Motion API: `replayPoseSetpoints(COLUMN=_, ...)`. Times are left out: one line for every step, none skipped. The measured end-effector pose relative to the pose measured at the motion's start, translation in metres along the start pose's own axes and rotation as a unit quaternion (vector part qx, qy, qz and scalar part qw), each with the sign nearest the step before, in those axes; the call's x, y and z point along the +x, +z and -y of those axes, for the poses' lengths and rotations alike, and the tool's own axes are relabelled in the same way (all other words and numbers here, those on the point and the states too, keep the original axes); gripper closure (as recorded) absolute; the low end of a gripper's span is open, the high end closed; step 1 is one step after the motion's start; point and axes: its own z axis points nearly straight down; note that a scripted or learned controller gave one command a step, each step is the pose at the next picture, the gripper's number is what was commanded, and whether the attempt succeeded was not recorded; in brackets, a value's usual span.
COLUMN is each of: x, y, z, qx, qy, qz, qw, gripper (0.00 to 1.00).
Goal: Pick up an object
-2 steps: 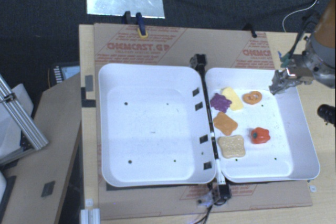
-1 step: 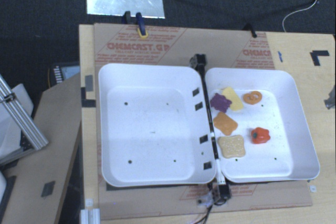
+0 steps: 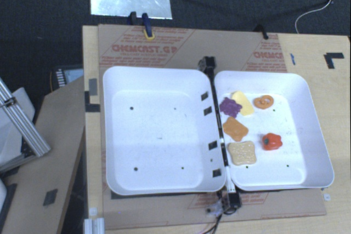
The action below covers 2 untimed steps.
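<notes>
Since all six small toy pieces, among them the red pepper at 3 o'clock and the purple piece at 11, lie untouched in the right bin, picking has not begun; the end effector's state cannot be told.

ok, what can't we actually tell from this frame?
- Camera view: what the toys are. The purple piece, pale yellow piece, orange disc, orange slab, beige square and red toy are small and blurred.
- Purple piece overlaps the yellow one's left edge.
- Print on the board behind the bins is faint.
- Left edge crops a metal frame.
</notes>
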Motion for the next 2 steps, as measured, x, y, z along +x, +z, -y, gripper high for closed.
replayPoseSetpoints(x=0.104, y=0.019, z=0.022, qx=0.009, qy=-0.003, qz=-0.005, qw=0.9999, gripper=1.00)
replayPoseSetpoints(x=0.201, y=0.007, z=0.021, qx=0.008, qy=-0.004, qz=-0.005, qw=0.9999, gripper=1.00)
